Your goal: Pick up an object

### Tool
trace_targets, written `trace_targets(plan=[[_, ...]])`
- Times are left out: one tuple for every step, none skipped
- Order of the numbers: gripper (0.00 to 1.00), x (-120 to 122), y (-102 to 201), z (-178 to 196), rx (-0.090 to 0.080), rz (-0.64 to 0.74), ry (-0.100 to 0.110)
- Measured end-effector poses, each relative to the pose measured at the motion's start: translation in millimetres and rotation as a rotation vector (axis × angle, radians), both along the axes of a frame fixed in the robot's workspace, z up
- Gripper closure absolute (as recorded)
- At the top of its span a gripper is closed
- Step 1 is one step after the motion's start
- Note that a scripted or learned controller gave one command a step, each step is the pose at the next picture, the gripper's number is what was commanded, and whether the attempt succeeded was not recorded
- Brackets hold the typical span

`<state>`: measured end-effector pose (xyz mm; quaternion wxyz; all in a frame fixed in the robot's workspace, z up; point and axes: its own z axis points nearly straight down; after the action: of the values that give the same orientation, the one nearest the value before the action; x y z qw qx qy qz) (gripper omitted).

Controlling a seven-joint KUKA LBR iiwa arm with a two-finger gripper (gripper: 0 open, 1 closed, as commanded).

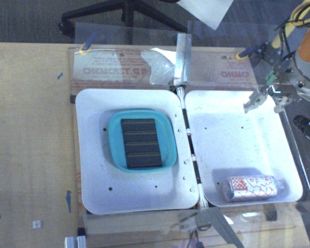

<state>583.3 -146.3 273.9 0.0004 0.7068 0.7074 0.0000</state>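
Broadly, a pale wooden surface (26, 138) is seen from above, and two shallow white bins are carried on it side by side, their inner rims touching along a central seam. Behind the bins a strip of printed cardboard (113, 71) is laid flat, and beyond it the dark legs of an office chair (124, 9) are visible on the floor. The left bin (93, 190) is occupied near its middle by a turquoise tray (113, 138) with rounded corners, inside which a dark ribbed block (141, 143) is set lengthwise. The right bin (232, 138) is bare across most of its floor; near its front edge a cylindrical object with a red and white pattern (251, 187) is lying on its side, its long axis running left to right. The arm is seen at the right edge of the view, and its pincer (265, 100) is held over the far right corner of the right bin, well apart from the patterned cylinder. Its two fingers are spread apart, and nothing is gripped between them
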Motion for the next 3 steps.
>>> trace_targets(plan=[[0.00,-64,58,-90,0.001,-0.051,0.001],[0.00,-53,61,-90,0.000,-0.251,0.000],[0.00,-56,-5,-59,-0.001,-0.164,-0.001]])
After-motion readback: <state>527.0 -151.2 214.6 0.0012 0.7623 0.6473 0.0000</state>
